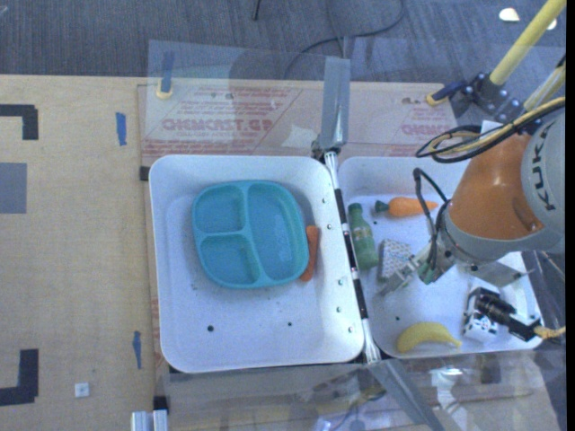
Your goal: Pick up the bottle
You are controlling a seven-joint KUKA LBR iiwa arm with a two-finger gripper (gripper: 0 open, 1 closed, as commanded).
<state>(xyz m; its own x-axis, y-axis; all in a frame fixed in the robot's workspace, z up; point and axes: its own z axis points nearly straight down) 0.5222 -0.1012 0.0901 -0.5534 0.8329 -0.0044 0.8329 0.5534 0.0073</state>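
The green bottle (363, 236) lies on its side in the right bin (517, 344), along its left wall. Just beside it, the gripper (406, 274) hovers with fingers spread, holding nothing, likely lining up. A banana (428, 336) lies nearer the front.

The grey arm with its orange band (492, 196) reaches in from the right and hangs over the right bin (530, 344). Its wrist points down and leftward, carrying the gripper (406, 274) low above that bin's floor, toward its left half.
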